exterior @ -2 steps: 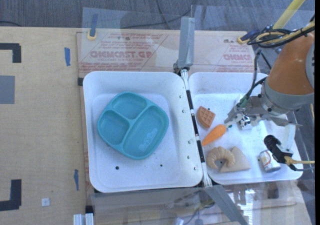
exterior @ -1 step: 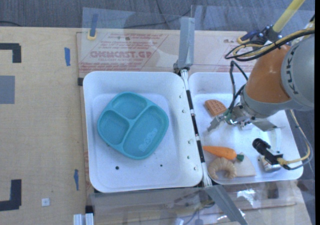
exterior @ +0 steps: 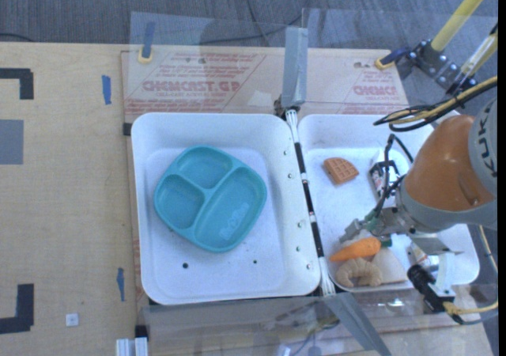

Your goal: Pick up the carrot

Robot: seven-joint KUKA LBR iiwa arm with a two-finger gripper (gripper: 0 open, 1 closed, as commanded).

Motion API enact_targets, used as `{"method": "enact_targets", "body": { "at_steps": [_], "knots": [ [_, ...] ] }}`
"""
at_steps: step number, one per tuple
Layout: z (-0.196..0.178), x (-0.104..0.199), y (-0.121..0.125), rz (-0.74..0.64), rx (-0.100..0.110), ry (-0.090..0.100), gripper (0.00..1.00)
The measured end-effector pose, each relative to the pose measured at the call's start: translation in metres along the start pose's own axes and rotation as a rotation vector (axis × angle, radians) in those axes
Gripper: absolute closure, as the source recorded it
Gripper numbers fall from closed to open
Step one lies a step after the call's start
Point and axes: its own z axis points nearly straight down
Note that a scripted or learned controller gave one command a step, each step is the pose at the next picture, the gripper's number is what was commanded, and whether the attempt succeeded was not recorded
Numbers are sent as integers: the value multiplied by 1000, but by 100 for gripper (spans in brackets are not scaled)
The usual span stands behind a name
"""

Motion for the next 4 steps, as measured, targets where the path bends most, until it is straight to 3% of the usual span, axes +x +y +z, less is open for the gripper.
{"method": "enact_targets", "body": {
  "at_steps": [1,2,3,4],
  "knots": [
    [-11,-2,1,5,-7,-2,100],
    [0,3,10,201,3,-3,100],
    [0,2,8,541,-5,0,100],
    [-94,82,20,747,13,-4,100]
  ]
}}
